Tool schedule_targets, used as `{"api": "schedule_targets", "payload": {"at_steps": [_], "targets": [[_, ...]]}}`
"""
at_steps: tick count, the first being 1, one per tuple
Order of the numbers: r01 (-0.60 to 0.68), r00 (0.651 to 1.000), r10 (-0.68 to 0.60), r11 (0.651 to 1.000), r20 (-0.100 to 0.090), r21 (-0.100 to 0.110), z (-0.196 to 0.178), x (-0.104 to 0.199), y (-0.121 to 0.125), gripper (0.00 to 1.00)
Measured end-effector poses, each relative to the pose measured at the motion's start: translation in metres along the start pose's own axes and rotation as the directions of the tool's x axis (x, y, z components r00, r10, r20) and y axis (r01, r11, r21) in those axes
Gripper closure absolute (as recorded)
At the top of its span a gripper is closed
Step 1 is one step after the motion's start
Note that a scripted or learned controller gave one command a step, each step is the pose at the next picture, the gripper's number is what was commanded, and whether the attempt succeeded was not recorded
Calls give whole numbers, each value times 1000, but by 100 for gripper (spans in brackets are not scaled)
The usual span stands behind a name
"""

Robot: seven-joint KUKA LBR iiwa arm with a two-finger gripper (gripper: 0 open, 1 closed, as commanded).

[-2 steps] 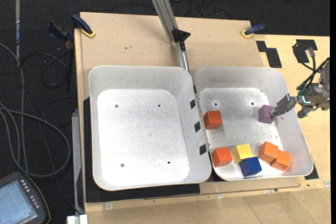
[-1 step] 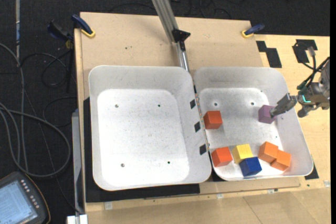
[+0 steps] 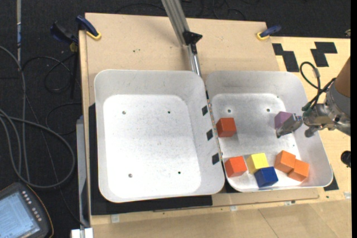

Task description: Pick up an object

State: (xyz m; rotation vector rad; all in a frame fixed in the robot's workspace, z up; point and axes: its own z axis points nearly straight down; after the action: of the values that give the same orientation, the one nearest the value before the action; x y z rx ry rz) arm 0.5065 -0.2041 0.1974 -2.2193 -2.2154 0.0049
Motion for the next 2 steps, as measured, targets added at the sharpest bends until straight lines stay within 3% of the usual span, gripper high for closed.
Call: {"api": "schedule_targets", "payload": {"at_steps": [1,2], "targets": [[0,1000,0,1000,0,0,63,-1,-4,0],[0,1000,0,1000,2,-6,104,-1,-4,0]]}}
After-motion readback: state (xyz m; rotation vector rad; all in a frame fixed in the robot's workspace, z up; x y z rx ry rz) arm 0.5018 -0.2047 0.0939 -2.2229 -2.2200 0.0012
